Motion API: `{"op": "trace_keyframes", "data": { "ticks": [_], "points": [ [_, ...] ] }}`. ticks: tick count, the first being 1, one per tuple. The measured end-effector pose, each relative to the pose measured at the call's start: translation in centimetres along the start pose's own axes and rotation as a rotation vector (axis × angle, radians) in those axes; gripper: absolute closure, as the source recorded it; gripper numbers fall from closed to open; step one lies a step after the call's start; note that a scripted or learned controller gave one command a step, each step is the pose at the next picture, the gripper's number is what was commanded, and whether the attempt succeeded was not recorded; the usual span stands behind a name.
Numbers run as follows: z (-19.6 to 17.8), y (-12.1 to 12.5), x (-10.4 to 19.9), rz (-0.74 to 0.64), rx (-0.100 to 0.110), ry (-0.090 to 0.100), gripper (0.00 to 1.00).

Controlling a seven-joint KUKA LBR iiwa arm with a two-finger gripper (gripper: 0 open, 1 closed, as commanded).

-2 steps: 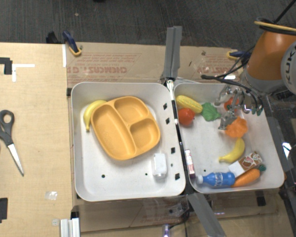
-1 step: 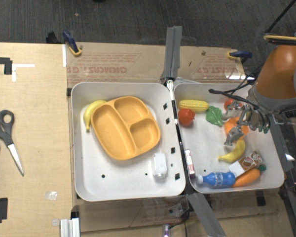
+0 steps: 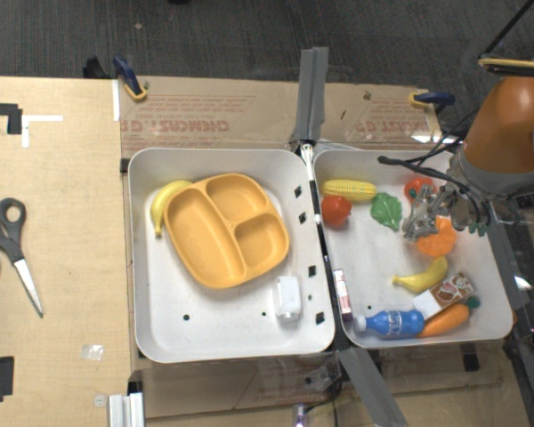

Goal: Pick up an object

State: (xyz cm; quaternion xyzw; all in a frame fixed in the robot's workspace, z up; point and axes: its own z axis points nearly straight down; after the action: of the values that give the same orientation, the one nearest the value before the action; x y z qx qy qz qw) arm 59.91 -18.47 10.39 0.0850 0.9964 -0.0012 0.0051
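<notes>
The bench [image 3: 53,265] carries two white bins side by side. The left bin [image 3: 160,327] holds a yellow divided plate [image 3: 224,229], a banana [image 3: 163,203] touching the plate's far-left edge, and a small white block [image 3: 287,297] near the front. The right bin [image 3: 374,265] holds a corn cob [image 3: 349,188], a tomato [image 3: 335,210], a green leaf [image 3: 386,210], a second banana [image 3: 421,277], a blue bottle [image 3: 393,324] and a carrot [image 3: 447,318]. The arm [image 3: 507,140] reaches over the right bin's far-right side. The gripper [image 3: 421,222] hangs just above an orange fruit [image 3: 438,238]; whether it grips anything cannot be determined. Scissors [image 3: 13,247] lie on the bench at left
</notes>
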Motion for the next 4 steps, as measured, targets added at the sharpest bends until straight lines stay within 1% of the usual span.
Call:
{"op": "trace_keyframes", "data": {
  "ticks": [1, 2, 3, 4],
  "points": [
    [0.0, 0.0, 0.0, 0.000, 0.000, 0.000, 0.00],
    [1.1, -2.2, 2.8, 0.042, -0.001, 0.007, 0.00],
    [1.1, -1.7, 5.5, 0.031, -0.001, 0.006, 0.00],
    [0.1, -1.7, 5.4, 0.028, 0.000, 0.002, 1.00]
  ]
}}
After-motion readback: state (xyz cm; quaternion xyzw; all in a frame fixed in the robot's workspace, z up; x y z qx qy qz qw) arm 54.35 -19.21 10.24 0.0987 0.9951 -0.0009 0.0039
